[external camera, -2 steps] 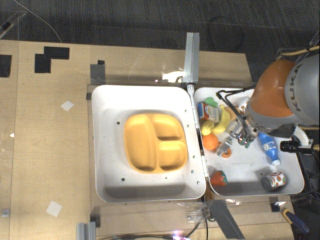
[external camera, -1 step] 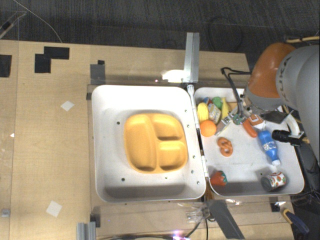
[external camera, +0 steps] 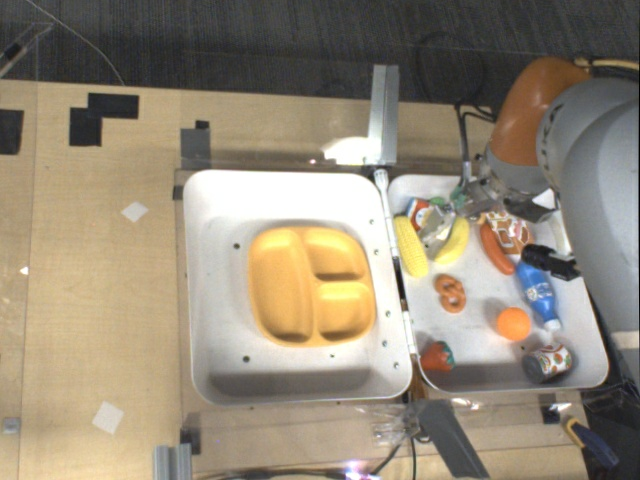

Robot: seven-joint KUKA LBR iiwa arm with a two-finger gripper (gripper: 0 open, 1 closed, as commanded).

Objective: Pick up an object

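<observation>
target: we take the banana (external camera: 455, 240) as the likely pick; it lies in the right bin (external camera: 590, 353), near the back wall, just right of the corn cob (external camera: 410, 246).
axis: banana's long axis runs from far-right to near-left, curved, lying flat; the far end tucks under the gripper, so we can't read which end is the stem.
gripper: gripper (external camera: 440, 223) sits low over the banana/corn pair, on the banana's left side. We cannot tell how the jaws stand; clutter and metal glare hide them. Nothing is visibly held.
why there: we judge the arm (external camera: 590, 158) comes in over the banana's right side because its base is that way; the crowded back corner leaves little room to approach.
neighbours: hot dog (external camera: 497, 243) just right of the banana, pretzel (external camera: 451, 293) in front of it, blue bottle (external camera: 537, 296) and orange ball (external camera: 513, 324) further front-right, can (external camera: 546, 362) well beyond.
left bin: yellow divided tray (external camera: 310, 283) sits well left of the banana, out of play.
risk: corn touches or nearly touches the banana; a closing grip may catch both.
</observation>
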